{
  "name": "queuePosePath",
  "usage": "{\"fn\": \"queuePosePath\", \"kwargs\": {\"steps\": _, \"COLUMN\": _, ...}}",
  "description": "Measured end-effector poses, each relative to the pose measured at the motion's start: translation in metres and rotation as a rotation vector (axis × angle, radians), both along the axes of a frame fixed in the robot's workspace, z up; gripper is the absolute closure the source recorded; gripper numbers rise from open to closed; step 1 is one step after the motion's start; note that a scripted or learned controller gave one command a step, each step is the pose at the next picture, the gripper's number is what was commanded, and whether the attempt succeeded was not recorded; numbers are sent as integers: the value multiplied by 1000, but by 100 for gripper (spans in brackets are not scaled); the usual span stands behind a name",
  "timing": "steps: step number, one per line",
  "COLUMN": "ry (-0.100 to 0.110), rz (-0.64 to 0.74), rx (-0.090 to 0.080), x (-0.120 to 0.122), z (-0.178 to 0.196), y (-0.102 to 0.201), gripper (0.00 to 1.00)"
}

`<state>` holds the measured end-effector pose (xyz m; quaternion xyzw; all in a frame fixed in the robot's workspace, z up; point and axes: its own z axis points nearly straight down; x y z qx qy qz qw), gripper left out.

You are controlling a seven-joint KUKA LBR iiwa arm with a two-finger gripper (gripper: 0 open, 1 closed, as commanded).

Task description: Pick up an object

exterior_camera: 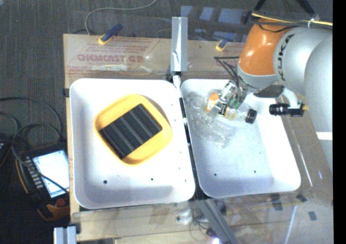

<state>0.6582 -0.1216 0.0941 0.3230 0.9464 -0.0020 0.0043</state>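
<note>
Gripper point(226, 103): finger state cannot be determined. It is over the clear plastic packet point(213, 121) in the right bin point(270, 167). Packet is probably light, crinkly, slippery; grasp a raised fold

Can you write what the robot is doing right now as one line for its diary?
arm: reaching into right bin | gripper: low over clear plastic thing | yellow tray: in left bin, untouched | pickup: not yet seen
</note>
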Motion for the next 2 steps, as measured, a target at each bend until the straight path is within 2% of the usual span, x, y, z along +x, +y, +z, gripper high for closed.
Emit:
{"fn": "queuePosePath", "kwargs": {"steps": 1, "ry": -5, "rz": -1, "rx": -1, "x": 1, "z": 12, "y": -1, "gripper": 100}}
{"fn": "queuePosePath", "kwargs": {"steps": 2, "ry": 5, "rz": 207, "rx": 6, "x": 0, "z": 90, "y": 34, "gripper": 100}}
